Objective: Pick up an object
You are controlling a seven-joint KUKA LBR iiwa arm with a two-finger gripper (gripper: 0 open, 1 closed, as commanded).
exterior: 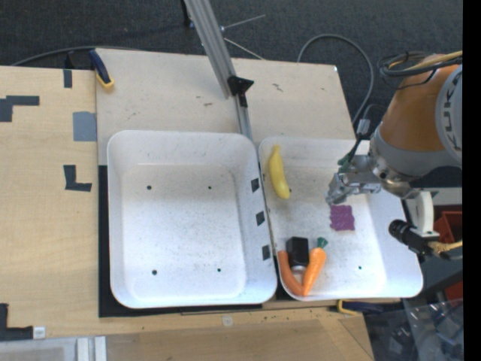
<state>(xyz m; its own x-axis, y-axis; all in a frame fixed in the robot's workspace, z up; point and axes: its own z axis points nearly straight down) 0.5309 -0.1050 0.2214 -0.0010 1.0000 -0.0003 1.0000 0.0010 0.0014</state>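
Seemingly, the gripper (340, 194) is being held just above the purple block (343, 217) in the right bin (391, 277), for a descent; its grasp cannot be told.

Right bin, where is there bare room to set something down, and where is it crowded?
In the right bin, bare floor lies in the near right corner, right of the carrot and below the purple piece. Another patch sits between the banana and the gripper. The near left corner is crowded: carrots and a black object bunch together.
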